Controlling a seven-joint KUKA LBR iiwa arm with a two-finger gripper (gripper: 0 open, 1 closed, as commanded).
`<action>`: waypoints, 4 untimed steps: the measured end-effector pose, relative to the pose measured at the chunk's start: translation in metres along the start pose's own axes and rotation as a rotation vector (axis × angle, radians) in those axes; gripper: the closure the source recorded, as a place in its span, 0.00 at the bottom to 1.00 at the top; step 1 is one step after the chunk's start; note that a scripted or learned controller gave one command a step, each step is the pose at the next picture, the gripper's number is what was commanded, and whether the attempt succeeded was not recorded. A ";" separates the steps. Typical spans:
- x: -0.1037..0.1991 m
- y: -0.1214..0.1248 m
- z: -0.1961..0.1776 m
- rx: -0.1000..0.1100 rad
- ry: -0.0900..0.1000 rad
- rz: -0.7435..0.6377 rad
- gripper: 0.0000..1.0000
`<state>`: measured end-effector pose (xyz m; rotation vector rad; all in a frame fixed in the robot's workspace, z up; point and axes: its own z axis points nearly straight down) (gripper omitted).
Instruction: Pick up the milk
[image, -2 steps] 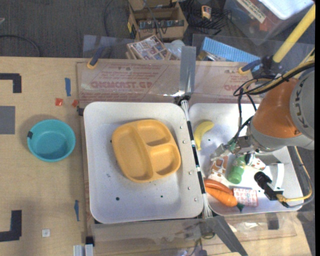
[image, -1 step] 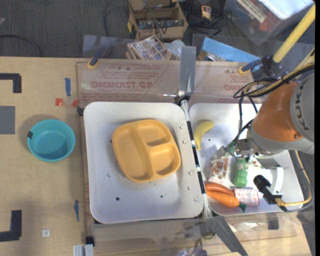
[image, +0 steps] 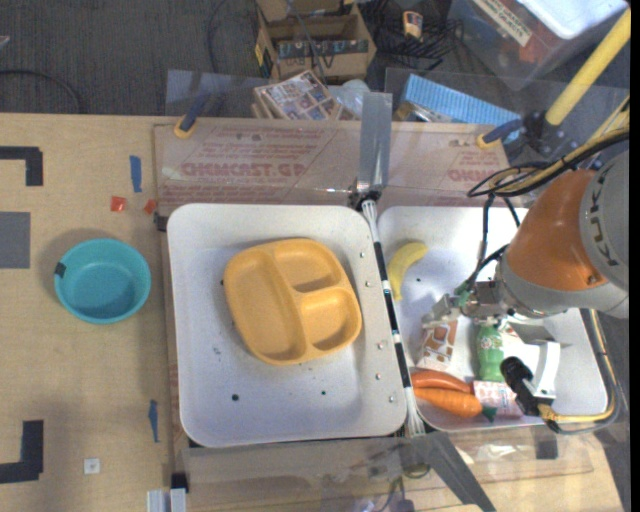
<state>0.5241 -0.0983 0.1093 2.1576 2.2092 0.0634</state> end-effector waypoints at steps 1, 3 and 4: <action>0.001 0.001 0.000 0.001 -0.003 -0.120 0.00; -0.001 0.015 0.001 0.019 0.008 -0.210 0.00; -0.003 0.010 -0.001 -0.003 -0.001 -0.630 0.00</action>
